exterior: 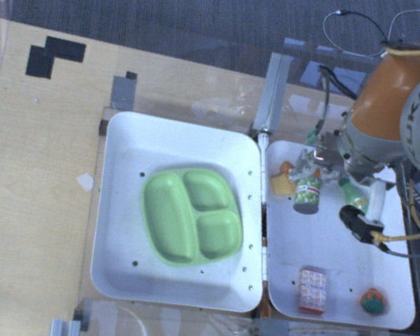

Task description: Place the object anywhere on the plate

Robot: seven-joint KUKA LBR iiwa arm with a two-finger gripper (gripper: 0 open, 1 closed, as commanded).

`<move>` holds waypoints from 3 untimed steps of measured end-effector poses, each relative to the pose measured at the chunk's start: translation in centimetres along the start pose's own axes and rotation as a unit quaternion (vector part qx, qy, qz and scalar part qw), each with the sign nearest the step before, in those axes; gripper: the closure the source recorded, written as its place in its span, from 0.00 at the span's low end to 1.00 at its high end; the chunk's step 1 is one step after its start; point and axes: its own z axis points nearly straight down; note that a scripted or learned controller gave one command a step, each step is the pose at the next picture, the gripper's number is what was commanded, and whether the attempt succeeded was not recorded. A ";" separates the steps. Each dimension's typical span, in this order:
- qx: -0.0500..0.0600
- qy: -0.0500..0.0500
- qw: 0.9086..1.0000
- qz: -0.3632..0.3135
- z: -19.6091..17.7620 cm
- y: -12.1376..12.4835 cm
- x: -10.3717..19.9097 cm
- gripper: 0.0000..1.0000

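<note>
Your pale wood counter [30, 197] carries two white bins: green plate [192, 216] in the left bin [106, 265], end effector [315, 166] over the right bin [394, 306], pinching a small bottle [308, 194] above grey carpet [181, 7] backdrop.

Green plate [190, 216], white bins [110, 266], orange-banded grey arm [415, 86]
</note>
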 end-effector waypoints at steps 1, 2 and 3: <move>0.001 0.000 1.000 -0.016 1.3 0.3 8.0 1.00; 0.000 0.001 0.971 -0.240 1.2 -3.9 15.1 1.00; 0.000 0.001 0.971 -0.240 1.2 -3.9 15.1 0.00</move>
